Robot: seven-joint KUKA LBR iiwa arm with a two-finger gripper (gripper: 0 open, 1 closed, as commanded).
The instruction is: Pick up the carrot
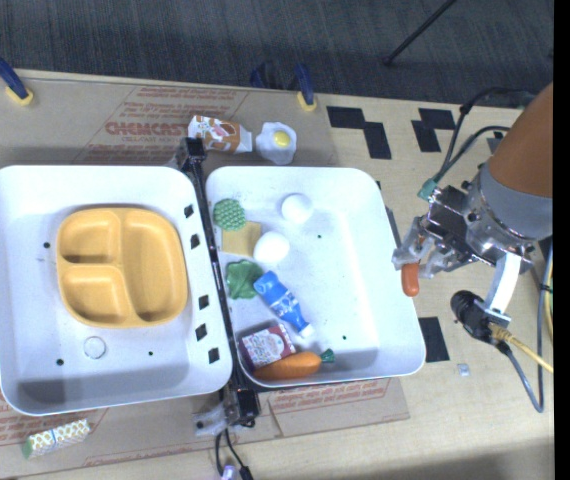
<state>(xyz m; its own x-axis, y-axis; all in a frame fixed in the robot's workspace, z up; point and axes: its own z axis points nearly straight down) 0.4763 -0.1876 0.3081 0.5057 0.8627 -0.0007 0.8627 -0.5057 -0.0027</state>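
The carrot point(290, 366) is orange with a green top. It lies on its side against the front wall of the right bin point(350, 183), beside a small red packet point(265, 346). My gripper point(420, 260) hangs over the bench just past the bin's right rim, well to the right of the carrot and farther back. A small orange-red piece point(410, 282) shows directly under the gripper; I cannot tell whether it is held or what it is.
The right bin also holds a blue-and-white packet point(281, 303), a green leafy item point(242, 276), two white balls point(271, 248), a yellow block point(241, 238) and a green round item point(229, 212). A yellow divided tray point(122, 265) sits in the left bin point(15, 198). Cables point(510, 343) trail at the right.
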